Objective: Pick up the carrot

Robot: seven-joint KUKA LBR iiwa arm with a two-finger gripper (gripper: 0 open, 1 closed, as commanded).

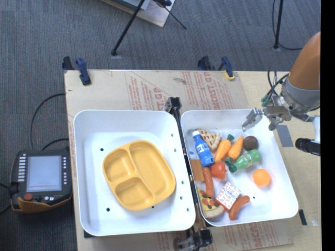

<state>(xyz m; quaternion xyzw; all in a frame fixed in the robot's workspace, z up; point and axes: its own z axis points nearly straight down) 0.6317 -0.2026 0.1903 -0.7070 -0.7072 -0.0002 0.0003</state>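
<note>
A grey KUKA arm with an orange band reaches in from the right, its two-finger gripper (263, 118) hanging over the far right corner of the right-hand shallow white bin (291, 192), jaws spread and holding nothing. The target, a small orange toy carrot (223, 150), lies near the middle of that bin, tilted, with its green top toward the far wall. A second orange carrot-like piece (235, 147) lies just beside it on the right, so the two could be confused; which one the task means cannot be told.

The carrot is crowded. A blue toy bottle with a white label (202, 148) sits close on its left, a tan waffle piece (210, 138) at its far end, a red toy tomato (219, 170) at its near end, and a green toy bottle (245, 160) lies near the neighbouring piece. A brown round toy (250, 142) and an orange ball (261, 178) sit farther right.

A clean grasp likely calls for the jaws to travel toward the bin's middle, turn so they close across the carrot's narrow width, and descend at its mid-length, where the gaps to the bottle and the neighbouring piece look widest. The yellow three-compartment plate (138, 174) in the left-hand white bin (84, 140) plays no part.
</note>
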